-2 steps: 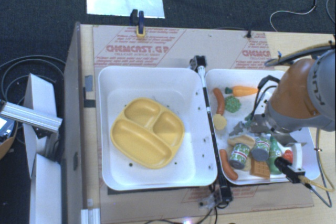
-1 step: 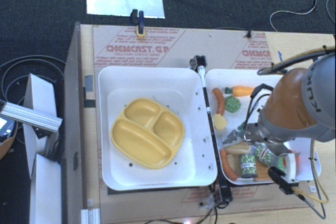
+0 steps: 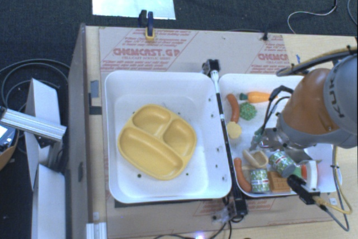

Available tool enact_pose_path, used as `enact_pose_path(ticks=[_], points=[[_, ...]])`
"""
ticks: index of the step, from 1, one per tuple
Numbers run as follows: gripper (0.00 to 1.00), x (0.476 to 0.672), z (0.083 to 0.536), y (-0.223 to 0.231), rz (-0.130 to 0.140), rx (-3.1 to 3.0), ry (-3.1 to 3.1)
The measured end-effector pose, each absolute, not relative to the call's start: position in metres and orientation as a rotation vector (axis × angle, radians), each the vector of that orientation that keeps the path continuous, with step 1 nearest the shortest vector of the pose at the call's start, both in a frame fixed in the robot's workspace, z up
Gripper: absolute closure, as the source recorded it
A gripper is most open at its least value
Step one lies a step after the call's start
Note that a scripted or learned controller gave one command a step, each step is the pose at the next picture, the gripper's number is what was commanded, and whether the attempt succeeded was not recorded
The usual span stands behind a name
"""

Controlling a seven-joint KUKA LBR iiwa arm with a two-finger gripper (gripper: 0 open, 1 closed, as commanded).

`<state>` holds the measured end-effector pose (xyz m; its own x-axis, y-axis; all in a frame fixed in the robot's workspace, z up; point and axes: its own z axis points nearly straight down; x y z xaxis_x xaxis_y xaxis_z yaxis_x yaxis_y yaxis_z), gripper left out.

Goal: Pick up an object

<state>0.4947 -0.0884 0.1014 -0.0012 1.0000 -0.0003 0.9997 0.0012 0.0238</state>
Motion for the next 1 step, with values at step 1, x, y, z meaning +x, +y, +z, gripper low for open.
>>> enact_pose_path(ticks=[1], points=[[1.00, 0.5432, 0.1649, -0.1198, 0.002, 2.216, 2.223]])
